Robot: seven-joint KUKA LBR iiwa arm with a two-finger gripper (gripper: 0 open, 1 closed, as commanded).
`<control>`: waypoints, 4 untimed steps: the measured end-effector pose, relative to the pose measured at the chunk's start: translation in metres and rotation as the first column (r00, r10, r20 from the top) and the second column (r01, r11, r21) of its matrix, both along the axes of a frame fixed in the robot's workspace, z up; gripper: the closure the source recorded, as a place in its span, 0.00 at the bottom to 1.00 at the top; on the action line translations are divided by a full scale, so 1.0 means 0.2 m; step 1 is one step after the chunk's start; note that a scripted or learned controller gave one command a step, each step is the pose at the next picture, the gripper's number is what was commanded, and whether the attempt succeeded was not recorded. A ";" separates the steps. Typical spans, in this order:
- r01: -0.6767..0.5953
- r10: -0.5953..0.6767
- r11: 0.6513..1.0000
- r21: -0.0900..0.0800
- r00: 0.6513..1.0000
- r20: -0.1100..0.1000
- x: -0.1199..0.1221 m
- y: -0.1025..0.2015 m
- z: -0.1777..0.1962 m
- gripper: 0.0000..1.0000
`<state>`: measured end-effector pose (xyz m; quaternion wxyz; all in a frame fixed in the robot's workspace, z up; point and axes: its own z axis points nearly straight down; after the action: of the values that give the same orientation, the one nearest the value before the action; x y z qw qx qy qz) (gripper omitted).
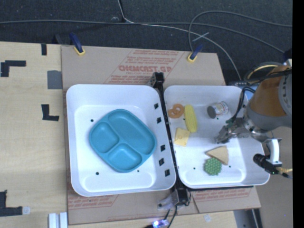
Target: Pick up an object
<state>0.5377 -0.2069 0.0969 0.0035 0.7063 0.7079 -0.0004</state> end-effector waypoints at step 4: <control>-0.005 0.005 1.000 0.006 1.000 -0.004 0.07 0.29 0.74 1.00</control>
<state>0.5514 -0.1498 0.2453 -0.0002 0.7047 0.7095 0.0004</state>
